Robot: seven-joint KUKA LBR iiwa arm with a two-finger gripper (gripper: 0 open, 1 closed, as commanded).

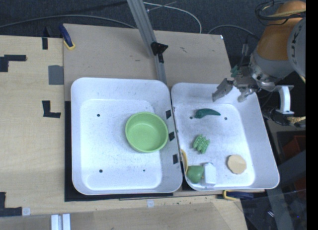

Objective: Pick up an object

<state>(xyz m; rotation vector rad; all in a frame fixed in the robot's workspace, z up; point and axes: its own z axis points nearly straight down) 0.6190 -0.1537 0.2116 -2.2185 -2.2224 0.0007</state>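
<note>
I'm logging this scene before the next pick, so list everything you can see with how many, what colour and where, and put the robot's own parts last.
bins: 2, white, side by side on the bench
bowl: 1, light green, left bin, right of centre
chilli pepper toy: 1, dark green, right bin, far part
ridged toy: 1, green, right bin, centre
round green item: 1, right bin, near left corner
white block: 1, beside the round green item
tan disc: 1, right bin, near right
gripper: 1, grey, open, above the right bin's far edge
</note>
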